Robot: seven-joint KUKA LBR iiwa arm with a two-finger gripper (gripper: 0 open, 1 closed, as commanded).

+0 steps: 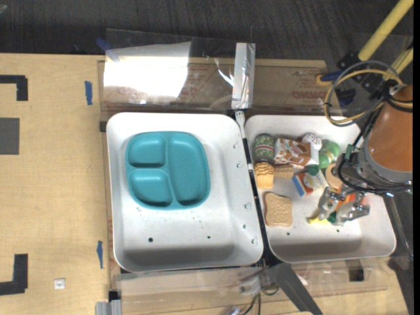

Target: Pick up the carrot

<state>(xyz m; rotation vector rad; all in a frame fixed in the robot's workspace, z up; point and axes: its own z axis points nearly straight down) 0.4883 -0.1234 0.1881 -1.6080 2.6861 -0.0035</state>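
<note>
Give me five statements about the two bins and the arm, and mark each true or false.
1. The teal divided plate lies in the left bin. True.
2. The gripper hangs over the left bin. False: it is over the right bin, near that bin's right side, among the toy foods.
3. The slice of toast lies flat on the floor of the right bin. True.
4. The green can sits on the teal divided plate. False: it is in the right bin, near its upper left corner.
5. The toy foods are spread evenly across both bins. False: they are gathered in the right bin.
</note>
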